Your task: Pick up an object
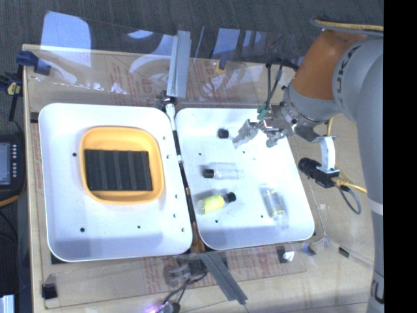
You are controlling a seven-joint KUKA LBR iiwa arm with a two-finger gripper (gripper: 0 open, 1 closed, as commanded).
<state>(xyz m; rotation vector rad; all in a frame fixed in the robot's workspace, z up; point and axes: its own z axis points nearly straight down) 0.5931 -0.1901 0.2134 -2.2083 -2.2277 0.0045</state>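
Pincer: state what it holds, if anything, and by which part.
Nothing is held. The pincer hangs open over the upper part of the right bin, with no object between its fingers; the small bottles lie apart from it, lower in that bin.

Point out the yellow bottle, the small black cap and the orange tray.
yellow bottle (pixel 213 204), camera view, right bin: on its yellow body.
small black cap (pixel 223 134), camera view, right bin's upper part: on its top.
orange tray (pixel 120 138), camera view, left bin: on its upper rim.
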